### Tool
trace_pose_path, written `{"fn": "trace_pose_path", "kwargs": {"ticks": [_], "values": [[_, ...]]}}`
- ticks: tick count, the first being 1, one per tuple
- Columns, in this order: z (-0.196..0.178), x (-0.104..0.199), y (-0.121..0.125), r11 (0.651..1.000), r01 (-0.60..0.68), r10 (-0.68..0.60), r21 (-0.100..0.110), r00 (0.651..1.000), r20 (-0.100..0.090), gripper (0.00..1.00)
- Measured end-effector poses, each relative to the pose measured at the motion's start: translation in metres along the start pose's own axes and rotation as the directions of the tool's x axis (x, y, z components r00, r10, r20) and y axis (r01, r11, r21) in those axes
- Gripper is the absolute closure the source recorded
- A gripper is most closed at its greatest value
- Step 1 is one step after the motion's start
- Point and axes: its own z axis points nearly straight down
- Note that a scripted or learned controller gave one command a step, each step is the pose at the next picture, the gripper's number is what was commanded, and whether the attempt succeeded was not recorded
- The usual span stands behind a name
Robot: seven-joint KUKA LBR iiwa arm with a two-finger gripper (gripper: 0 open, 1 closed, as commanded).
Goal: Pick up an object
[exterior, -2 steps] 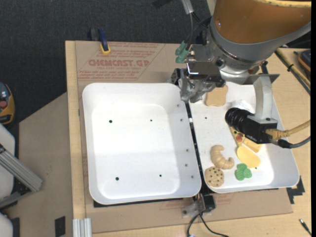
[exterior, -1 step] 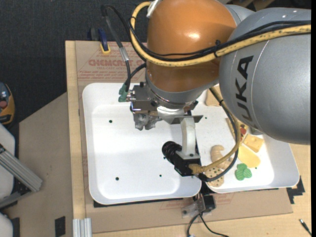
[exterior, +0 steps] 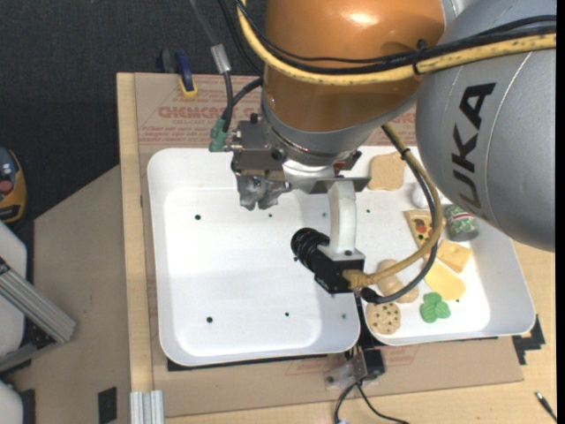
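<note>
while the left bin [exterior: 190, 325] lay bare and white with open room along its near rim, the right bin [exterior: 516, 303] held the objects: a cracker [exterior: 384, 317], a green piece [exterior: 433, 307], yellow slices [exterior: 447, 272], a pizza slice [exterior: 421, 228], a can [exterior: 460, 223] and toast [exterior: 386, 172]. the gripper [exterior: 256, 191] hung over the left bin's far part, well apart from them; whether it was spread or closed could not be told. farther off, the arm [exterior: 494, 122] read "uka" and the bench board [exterior: 190, 109] showed red, partly hidden lettering.
</note>
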Motion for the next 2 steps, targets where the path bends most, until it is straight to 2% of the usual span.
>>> {"fn": "trace_pose_path", "kwargs": {"ticks": [2], "values": [[-0.086,-0.001,0.0,1.0,-0.001,0.001,-0.001,1.0,0.0,1.0]]}}
